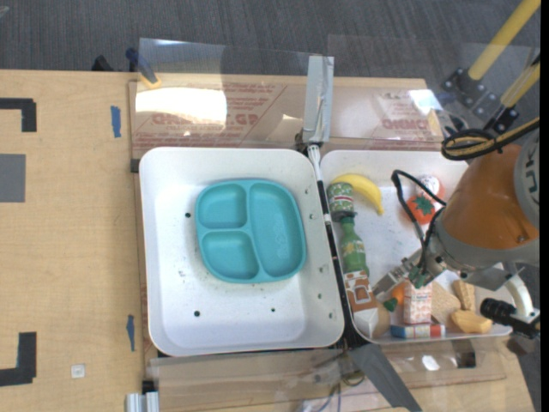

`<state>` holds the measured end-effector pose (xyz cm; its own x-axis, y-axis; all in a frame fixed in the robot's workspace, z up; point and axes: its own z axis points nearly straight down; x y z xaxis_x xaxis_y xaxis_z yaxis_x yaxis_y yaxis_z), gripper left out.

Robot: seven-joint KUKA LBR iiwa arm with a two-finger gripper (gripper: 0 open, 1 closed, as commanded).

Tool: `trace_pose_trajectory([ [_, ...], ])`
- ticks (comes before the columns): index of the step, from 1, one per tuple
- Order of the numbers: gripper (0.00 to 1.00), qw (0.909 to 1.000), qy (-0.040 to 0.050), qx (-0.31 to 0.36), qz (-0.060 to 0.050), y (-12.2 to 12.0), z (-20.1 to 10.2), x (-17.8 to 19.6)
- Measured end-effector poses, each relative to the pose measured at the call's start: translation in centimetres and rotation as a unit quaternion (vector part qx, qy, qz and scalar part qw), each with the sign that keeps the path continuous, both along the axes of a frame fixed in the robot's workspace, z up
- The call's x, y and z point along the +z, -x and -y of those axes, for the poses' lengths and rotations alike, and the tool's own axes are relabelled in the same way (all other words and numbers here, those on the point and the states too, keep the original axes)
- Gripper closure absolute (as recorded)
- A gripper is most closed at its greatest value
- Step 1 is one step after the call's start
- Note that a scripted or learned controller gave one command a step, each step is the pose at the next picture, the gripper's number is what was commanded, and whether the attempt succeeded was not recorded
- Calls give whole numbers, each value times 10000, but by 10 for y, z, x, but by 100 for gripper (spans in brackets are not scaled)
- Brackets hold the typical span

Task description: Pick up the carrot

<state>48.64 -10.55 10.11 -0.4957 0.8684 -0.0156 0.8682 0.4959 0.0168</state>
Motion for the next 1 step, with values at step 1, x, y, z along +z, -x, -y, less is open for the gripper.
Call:
trace_pose_trajectory([
  [1,0,9999,6,-157,-9,1,3,-10],
])
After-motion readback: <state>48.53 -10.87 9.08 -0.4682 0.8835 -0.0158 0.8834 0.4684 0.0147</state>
